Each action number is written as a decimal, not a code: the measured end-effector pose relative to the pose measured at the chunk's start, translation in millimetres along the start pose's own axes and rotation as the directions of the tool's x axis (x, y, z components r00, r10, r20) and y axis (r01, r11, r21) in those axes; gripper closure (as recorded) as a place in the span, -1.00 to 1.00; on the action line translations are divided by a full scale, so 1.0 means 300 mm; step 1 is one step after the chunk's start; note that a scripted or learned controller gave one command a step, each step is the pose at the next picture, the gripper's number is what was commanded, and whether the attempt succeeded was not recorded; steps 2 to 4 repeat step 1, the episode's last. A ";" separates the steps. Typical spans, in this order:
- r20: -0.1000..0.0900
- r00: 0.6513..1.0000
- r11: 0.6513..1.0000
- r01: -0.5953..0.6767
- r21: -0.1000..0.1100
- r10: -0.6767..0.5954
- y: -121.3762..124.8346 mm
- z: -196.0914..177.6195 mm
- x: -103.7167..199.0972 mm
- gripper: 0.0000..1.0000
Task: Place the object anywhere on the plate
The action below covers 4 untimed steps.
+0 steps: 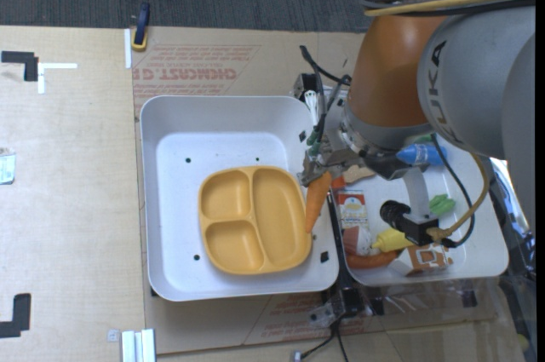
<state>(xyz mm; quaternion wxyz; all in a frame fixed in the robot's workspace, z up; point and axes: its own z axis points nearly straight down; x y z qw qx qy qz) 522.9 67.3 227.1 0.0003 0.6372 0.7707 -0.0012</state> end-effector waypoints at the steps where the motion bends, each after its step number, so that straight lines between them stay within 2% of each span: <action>1: 0.000 1.000 1.000 0.000 0.000 0.000 0.000 0.000 -0.001 -1.00; 4: 0.000 1.000 1.000 0.000 0.000 0.000 0.000 0.000 -0.001 -1.00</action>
